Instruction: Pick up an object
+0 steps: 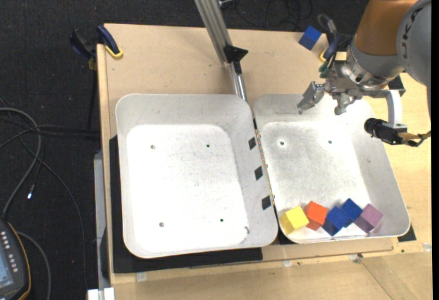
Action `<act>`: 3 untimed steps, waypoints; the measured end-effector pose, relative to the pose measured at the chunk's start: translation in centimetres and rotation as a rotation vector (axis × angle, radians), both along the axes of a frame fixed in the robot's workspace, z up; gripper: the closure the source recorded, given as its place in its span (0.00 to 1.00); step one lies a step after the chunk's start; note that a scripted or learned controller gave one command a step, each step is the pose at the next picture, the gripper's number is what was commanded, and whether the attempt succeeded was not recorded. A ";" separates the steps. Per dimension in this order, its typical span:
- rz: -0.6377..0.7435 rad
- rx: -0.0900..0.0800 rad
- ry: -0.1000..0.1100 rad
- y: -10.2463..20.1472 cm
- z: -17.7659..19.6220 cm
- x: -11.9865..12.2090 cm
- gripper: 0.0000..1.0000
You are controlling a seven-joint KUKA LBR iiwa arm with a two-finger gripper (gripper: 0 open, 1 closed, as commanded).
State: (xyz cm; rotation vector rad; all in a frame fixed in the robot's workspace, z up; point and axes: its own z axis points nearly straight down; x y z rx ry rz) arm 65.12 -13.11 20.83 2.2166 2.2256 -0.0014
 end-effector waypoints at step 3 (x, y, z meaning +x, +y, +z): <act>0.006 0.005 -0.005 10.9 -1.0 -4.6 0.00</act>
